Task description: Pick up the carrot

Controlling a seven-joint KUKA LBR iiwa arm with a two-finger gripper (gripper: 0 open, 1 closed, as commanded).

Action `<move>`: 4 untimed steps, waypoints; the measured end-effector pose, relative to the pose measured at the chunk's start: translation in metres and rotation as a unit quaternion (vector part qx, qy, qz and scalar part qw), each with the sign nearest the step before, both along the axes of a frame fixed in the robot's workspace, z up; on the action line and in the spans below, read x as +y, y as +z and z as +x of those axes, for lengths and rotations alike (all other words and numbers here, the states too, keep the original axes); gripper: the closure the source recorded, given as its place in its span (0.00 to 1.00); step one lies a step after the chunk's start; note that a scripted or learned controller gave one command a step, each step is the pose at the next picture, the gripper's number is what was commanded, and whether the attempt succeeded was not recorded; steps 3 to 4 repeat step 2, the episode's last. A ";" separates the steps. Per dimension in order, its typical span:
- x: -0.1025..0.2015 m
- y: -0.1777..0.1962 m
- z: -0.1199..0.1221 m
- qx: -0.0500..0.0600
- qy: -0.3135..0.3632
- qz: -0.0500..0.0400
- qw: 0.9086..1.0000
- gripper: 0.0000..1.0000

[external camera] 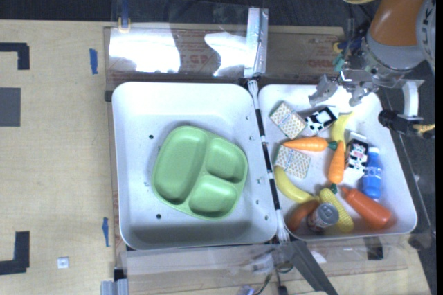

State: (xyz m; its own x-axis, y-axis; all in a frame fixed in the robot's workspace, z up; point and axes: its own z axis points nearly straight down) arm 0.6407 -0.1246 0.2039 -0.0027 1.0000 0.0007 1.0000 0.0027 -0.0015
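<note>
Two carrots lie in the right bin (401, 148). One orange carrot (305, 145) lies crosswise near the bin's middle, and a second carrot (336, 161) with a green top lies lengthwise just to its right. My gripper (341, 91) hangs over the far part of this bin, above and behind both carrots. Its fingers (323, 88) are spread open and hold nothing. A black-and-white toy (318, 119) and a yellow banana (339, 126) lie between the gripper and the carrots.
The left bin (131, 113) holds a green divided plate (199, 170). Crowding the right bin are two waffle pieces (287, 119), another banana (291, 184), a blue bottle (372, 179), corn (336, 207), a can (322, 217) and a red-orange vegetable (367, 209).
</note>
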 end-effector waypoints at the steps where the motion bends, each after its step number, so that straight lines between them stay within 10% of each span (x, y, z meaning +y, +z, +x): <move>1: -0.029 0.073 0.000 -0.003 0.097 -0.002 0.995 0.00; 2: -0.029 0.084 0.001 -0.006 0.098 -0.003 0.995 1.00; 4: -0.029 0.084 0.001 -0.006 0.098 -0.003 0.995 1.00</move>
